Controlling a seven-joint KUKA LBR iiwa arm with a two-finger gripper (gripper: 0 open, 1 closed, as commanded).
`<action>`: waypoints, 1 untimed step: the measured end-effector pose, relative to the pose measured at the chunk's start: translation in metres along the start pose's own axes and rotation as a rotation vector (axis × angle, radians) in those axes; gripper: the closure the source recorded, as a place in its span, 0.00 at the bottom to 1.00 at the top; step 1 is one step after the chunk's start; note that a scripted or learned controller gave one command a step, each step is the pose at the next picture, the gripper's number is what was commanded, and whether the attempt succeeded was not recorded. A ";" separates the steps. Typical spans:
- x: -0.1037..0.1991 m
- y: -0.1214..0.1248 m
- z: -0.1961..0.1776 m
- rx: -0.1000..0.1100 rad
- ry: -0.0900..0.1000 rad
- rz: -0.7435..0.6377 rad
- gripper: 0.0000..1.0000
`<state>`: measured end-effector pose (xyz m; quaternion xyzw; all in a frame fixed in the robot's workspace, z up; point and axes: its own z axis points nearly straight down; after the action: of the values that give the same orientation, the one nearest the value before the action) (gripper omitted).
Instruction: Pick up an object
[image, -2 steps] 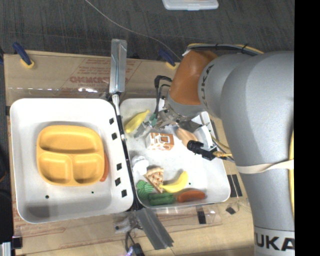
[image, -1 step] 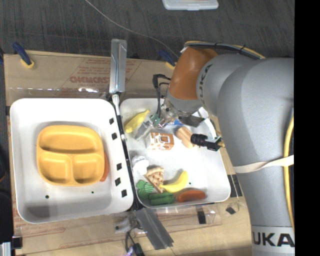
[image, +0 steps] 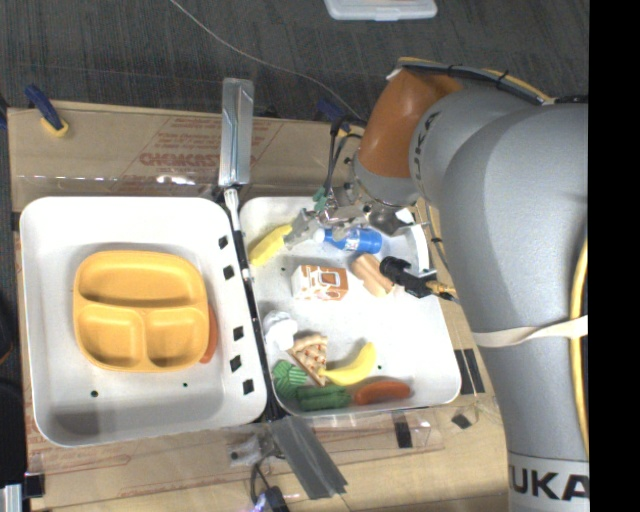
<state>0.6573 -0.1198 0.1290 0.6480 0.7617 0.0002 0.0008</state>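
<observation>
My gripper (image: 322, 218) hangs low over the far part of the right bin (image: 440, 330), its tip close to a yellow banana-like piece (image: 268, 242) and a blue bottle (image: 356, 240). Whether anything sits between the fingers is hidden by the wrist. Just in front lie a white carton with orange print (image: 320, 282) and a tan sausage-shaped piece (image: 372, 274). At the bin's near edge sit a waffle piece (image: 309, 353), a yellow banana (image: 352, 367), a green vegetable (image: 305, 392) and a red-brown sausage (image: 382, 391).
The left bin (image: 60, 400) holds an orange divided tray (image: 143, 308). A divider wall with black clips (image: 240, 300) separates the bins. The arm's grey body (image: 510, 220) looms over the right side of the right bin.
</observation>
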 end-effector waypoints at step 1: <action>0.003 -0.052 0.038 0.005 0.003 -0.124 0.00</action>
<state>0.6061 -0.1256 0.0907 0.5994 0.8004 -0.0009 -0.0019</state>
